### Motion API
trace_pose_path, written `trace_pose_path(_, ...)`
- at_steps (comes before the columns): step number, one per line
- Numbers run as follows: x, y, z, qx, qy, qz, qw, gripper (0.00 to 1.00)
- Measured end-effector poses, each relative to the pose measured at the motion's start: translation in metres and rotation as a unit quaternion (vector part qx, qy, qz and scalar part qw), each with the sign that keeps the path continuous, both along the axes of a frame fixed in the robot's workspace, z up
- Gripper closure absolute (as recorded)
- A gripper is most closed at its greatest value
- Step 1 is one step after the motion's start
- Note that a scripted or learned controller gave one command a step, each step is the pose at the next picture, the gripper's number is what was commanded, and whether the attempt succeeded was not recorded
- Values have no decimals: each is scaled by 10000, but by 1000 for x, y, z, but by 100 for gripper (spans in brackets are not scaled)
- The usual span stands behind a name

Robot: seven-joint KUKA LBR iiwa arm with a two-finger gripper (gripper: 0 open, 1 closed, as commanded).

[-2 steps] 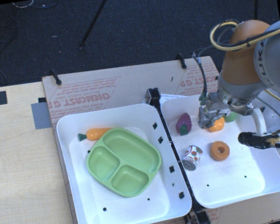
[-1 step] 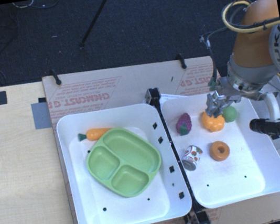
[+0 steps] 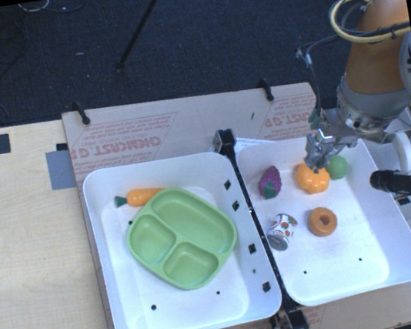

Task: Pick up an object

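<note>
1. Over the right bin (image 3: pixel 408 258), near its far edge, the gripper (image 3: pixel 318 155) hangs low beside an orange pepper-like toy (image 3: pixel 312 178) and a green ball (image 3: pixel 338 167); it seems to be lined up on one of these two as the thing to pick, since it sits just above the gap where they touch.
2. Whether the fingers are spread or clenched cannot be told, as the metal parts blur together against the white floor, and nothing is seen lifted between them.
3. Other candidates lie loose in the same bin: a purple grape-like piece (image 3: pixel 269 181) to the left of the pepper, a ring doughnut (image 3: pixel 323 221) nearer the camera, and a small patterned cup (image 3: pixel 281 230) tipped on its side close to the divider.
4. Each rests flat on the bin floor and well apart from the walls, which likely leaves room for a straight descent.
5. Across the divider, the left bin (image 3: pixel 138 319) carries a green compartment plate (image 3: pixel 182 236) lying at an angle, with a carrot (image 3: pixel 142 196) just behind its far rim.
6. Judged from this, the pick is at its approach stage, with no object yet raised.
</note>
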State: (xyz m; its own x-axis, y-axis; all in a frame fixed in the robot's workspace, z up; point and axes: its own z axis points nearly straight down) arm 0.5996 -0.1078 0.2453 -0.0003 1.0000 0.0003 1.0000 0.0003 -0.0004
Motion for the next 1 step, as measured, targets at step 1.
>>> trace_pose_path(1, 0, 50, -3, 6, 16, 17, 10000, 100)
